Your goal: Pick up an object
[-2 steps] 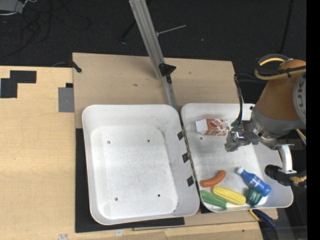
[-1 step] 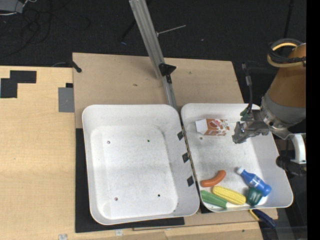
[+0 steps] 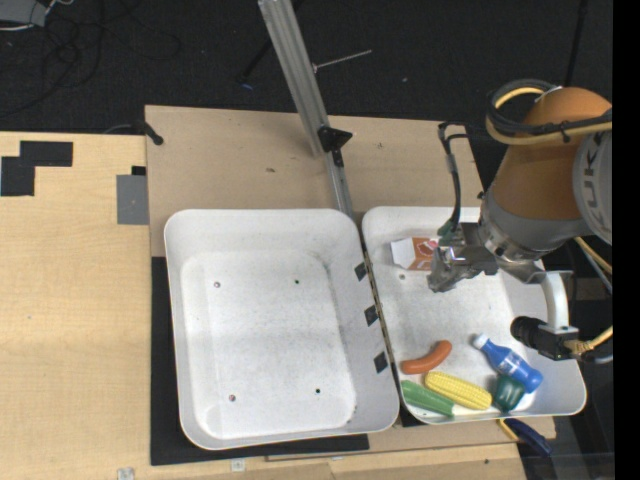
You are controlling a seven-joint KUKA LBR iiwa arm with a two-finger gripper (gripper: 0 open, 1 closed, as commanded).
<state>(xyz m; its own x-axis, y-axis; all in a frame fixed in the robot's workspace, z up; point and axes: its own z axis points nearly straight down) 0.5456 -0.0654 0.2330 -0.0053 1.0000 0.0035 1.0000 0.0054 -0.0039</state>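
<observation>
The arm (image 3: 545, 183) is seen entering from 3 o'clock, its orange band uppermost and the grey wrist angled down and toward 9 o'clock over the right bin (image 3: 400, 230). The gripper (image 3: 443, 276) is positioned low over the upper part of that bin, just beside a small white-and-red packet (image 3: 412, 252) that lies near the bin's 11 o'clock corner. Whether the fingers are open or closed cannot be told, since they are seen as one dark metallic mass from above; nothing can be made out between them.

The remaining objects are grouped at the bin's 6 o'clock edge, well apart from the gripper. An orange sausage (image 3: 426, 357) is located nearest the bin's centre. Toward 6 o'clock from it, a yellow corn cob (image 3: 459, 391) is laid beside a green vegetable (image 3: 428, 400), the two touching. A blue bottle with a white cap (image 3: 507, 361) is laid at 4 o'clock of the bin, with a dark green item (image 3: 508, 396) against its lower end.

The left bin (image 3: 190, 268) is set beside the right one on the desk (image 3: 70, 298), the two being joined along the middle by black clips (image 3: 371, 314).
</observation>
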